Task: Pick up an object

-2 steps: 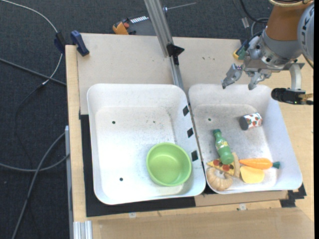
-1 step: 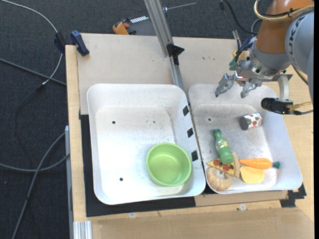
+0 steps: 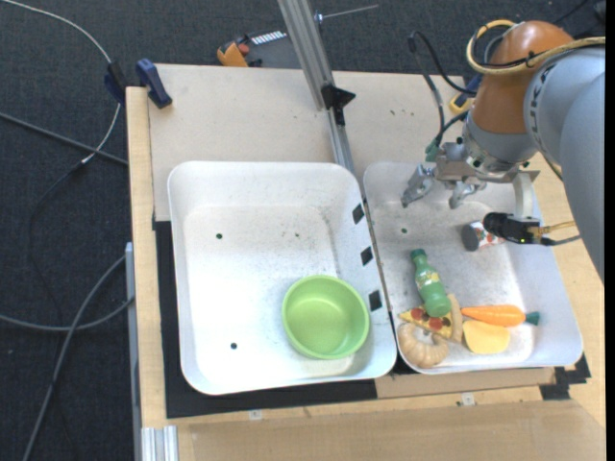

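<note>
My gripper (image 3: 439,193) hangs over the far end of the right bin (image 3: 548,286), its two fingers spread apart with nothing between them. Well below it in that bin lie a green bottle (image 3: 429,283), an orange carrot (image 3: 495,314), a yellow wedge (image 3: 486,338), a pizza slice (image 3: 431,323) and a tan pastry (image 3: 423,348), crowded along the near edge. A small grey cylinder (image 3: 473,235) lies to the gripper's lower right. A green bowl (image 3: 325,316) sits in the left bin (image 3: 192,257), near its front right corner.
A metal pole (image 3: 307,46) slants across the bench behind the bins. Black clips (image 3: 365,255) sit on the divider between the bins. A blue clamp (image 3: 152,82) grips the bench's far left corner. Cables trail on the dark floor to the left.
</note>
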`<action>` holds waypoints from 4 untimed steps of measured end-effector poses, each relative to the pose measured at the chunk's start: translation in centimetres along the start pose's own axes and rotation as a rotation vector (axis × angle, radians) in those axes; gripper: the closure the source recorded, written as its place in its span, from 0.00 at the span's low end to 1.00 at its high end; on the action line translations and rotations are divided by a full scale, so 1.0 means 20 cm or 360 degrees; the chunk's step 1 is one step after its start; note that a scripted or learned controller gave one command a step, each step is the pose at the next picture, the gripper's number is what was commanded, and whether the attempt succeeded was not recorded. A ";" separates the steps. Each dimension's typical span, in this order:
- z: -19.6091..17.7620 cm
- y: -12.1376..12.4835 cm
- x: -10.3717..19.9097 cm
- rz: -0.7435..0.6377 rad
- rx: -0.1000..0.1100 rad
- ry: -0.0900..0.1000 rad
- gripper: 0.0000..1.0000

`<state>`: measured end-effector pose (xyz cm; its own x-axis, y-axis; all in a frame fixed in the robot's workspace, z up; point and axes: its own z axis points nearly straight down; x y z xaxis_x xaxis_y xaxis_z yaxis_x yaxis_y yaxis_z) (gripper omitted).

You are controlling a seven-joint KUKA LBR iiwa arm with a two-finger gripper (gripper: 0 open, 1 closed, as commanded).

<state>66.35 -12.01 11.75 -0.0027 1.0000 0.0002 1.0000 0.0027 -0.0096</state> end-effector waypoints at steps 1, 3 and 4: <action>-0.05 0.01 0.01 -0.0005 -0.0003 -0.0002 1.00; -0.48 -0.01 0.02 0.0000 -0.0015 -0.0002 1.00; -0.48 0.02 0.31 -0.0006 -0.0009 0.0000 1.00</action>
<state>66.82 -5.90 21.33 -0.0065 1.0000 0.0006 1.0000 0.0065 -0.0042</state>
